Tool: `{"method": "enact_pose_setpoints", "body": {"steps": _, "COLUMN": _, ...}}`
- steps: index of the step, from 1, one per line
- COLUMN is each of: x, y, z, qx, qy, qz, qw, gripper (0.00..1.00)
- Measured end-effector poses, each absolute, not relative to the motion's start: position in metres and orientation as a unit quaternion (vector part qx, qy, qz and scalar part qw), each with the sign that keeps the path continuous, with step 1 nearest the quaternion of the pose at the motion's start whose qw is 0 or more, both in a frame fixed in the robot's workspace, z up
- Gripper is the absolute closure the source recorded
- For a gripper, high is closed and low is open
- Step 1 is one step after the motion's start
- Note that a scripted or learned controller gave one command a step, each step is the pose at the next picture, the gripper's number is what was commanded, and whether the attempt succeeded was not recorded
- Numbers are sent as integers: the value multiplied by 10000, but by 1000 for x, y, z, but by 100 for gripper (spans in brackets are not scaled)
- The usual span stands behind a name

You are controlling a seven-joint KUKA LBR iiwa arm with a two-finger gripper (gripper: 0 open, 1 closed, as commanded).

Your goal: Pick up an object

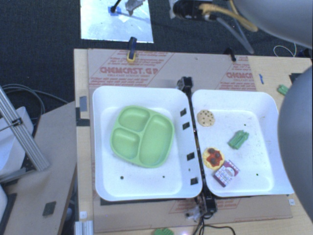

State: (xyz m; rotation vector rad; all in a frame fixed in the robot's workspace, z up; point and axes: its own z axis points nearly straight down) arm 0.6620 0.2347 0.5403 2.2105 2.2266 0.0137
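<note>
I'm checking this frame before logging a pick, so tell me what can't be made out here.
- The claw: the arm is a blurred grey mass cut off by the camera view's right edge, hiding the right bin rim there.
- Small red and white packet: print too small to read.
- Round red-topped piece: too small to identify.
- Green item at the bottom edge: cut off.

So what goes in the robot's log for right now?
left bin: green plate | right bin: cookie, green block, pizza, packet | nothing picked yet
</note>
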Motion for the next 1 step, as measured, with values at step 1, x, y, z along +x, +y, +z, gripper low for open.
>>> {"method": "enact_pose_setpoints", "body": {"steps": 1, "x": 613, "y": 234, "z": 535, "qx": 7046, "qy": 7096, "qz": -2, "qw": -7, "gripper": 0}}
